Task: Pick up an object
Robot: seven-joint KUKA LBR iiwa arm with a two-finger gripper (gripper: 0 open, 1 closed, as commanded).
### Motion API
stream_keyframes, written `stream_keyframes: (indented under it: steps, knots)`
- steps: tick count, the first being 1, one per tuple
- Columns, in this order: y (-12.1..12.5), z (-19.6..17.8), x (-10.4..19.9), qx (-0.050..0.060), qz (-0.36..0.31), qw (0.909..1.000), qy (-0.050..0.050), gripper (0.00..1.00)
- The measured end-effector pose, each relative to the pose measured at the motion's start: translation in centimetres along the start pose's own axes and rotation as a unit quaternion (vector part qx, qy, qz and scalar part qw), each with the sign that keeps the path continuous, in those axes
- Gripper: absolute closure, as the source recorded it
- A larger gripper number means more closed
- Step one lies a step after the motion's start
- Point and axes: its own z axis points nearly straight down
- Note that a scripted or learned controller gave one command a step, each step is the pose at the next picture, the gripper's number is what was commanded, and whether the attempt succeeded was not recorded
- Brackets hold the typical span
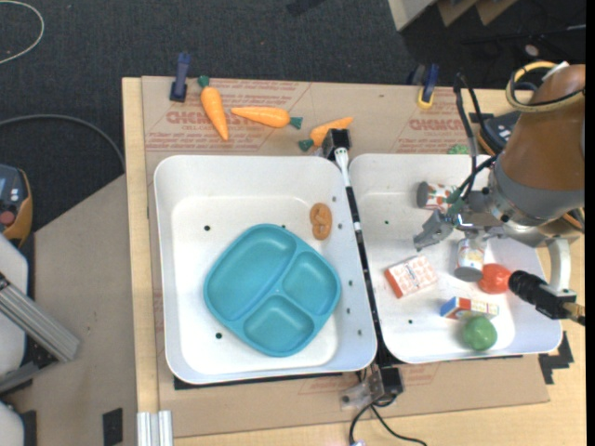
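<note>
Objects for picking lay in the right bin (395,337), the claw (444,219) poised above its far half.
Nearest sat a green ball (480,333), then a small carton (468,307), a red-and-white box (411,276) and a red ball (495,277). Claw fingers looked spread and empty, though shadow blurred them; a clean descent centred on one isolated item, the box perhaps, would have served best.

Robotics lab: clamped cardboard bench (279,100), loose cables (28,26).

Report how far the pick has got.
Nothing lifted yet. The gripper hangs open over the right bin, nothing between its fingers. The red-and-white box, green ball and red ball all lie in the bin. Descending, grasping and lifting remain.
</note>
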Motion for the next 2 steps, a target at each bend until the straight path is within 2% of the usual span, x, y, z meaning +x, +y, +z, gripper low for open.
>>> stream_keyframes:
  steps: [1,2]
  knots:
    - [-3.7,-3.9,7.9,0.0,-0.004,1.0,0.002,0.0]
    - [-4.8,-7.8,13.7,-0.003,-0.004,1.0,0.001,0.0]
